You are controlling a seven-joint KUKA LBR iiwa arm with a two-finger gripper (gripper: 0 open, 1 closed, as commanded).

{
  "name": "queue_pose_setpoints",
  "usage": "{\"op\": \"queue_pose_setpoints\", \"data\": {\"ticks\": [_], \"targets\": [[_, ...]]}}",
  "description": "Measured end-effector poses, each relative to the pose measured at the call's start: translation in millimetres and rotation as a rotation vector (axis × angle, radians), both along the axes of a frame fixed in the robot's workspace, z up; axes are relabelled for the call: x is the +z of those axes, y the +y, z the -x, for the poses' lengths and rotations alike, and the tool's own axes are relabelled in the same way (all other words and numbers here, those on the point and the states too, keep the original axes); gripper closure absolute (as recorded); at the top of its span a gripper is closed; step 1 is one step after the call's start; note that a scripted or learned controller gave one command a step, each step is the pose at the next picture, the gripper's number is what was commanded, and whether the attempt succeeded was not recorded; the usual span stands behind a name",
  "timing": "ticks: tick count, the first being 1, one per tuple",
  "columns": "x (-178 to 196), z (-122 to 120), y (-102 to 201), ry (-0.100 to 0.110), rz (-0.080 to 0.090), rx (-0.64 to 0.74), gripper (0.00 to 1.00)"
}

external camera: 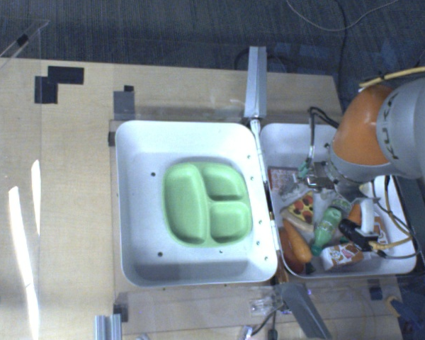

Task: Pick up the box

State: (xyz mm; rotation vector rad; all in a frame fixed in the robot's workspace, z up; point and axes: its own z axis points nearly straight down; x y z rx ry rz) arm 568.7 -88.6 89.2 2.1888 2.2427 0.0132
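Claw, whose opening cannot be told, is seen low in the right bin beside the printed box, where the crowding toy pizza slice or green bottle could be seized instead.

Arm grey, orange band. Both bins white; left bin holds pale green tray. By the claw: green bottle just below, orange-brown carrot-like item lower left, red-yellow patterned piece left, red-printed white box beside it.
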Motion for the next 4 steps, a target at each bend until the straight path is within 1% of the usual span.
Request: {"op": "queue_pose_setpoints", "data": {"ticks": [1,2,3,4], "targets": [[13,-3,2,-0.008,-0.001,0.002,1.00],[13,-3,2,-0.007,-0.001,0.002,0.00],[-1,-76,-9,0.001,0.002,-0.002,0.00],[-4,-99,-66,0.020,0.000,-0.023,0.00]]}}
